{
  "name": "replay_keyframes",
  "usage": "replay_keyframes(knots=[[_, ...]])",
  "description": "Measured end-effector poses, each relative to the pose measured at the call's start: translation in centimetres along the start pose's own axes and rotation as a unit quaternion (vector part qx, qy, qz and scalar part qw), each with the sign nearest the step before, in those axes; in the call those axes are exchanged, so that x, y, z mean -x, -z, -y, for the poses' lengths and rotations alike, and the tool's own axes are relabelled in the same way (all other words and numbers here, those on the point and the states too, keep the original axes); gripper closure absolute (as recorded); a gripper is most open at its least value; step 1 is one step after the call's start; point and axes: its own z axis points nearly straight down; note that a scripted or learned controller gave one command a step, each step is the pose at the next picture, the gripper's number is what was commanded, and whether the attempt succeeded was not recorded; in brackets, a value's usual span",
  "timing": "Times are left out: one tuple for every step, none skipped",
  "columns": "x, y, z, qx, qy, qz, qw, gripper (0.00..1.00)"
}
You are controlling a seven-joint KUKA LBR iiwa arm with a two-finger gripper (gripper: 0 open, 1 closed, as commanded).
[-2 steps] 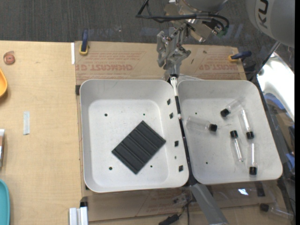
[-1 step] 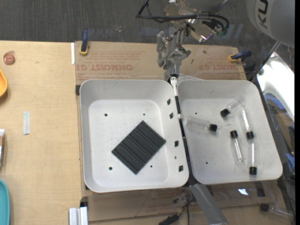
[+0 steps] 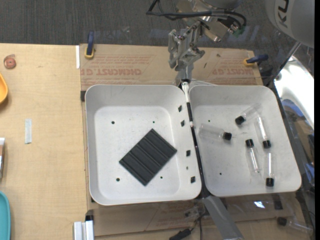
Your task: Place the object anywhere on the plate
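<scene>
Claw (image 3: pixel 184 66): top centre of frame, above the bins' far edge; grip state unclear.
Vials (image 3: pixel 252 139): right bin (image 3: pixel 285 129), lower right of claw.
Dark ribbed plate (image 3: pixel 148 156): left bin (image 3: pixel 100 129).

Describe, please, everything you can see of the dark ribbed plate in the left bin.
The plate is a flat, dark grey to black rectangle with fine parallel ridges across its top; it looks like rubber or plastic. It lies flat on the floor of the left bin, a little below the middle and turned so that its corners point like a diamond. Nothing rests on it, and it touches only the bin floor. The gripper hangs apart from it, above the far rims where the two bins meet.
</scene>
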Motion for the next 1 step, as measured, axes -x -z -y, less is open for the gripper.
replay_keyframes(knots=[[-5.81,1.10,-1.50,0.004,0.299,-0.006,0.9542,1.00]])
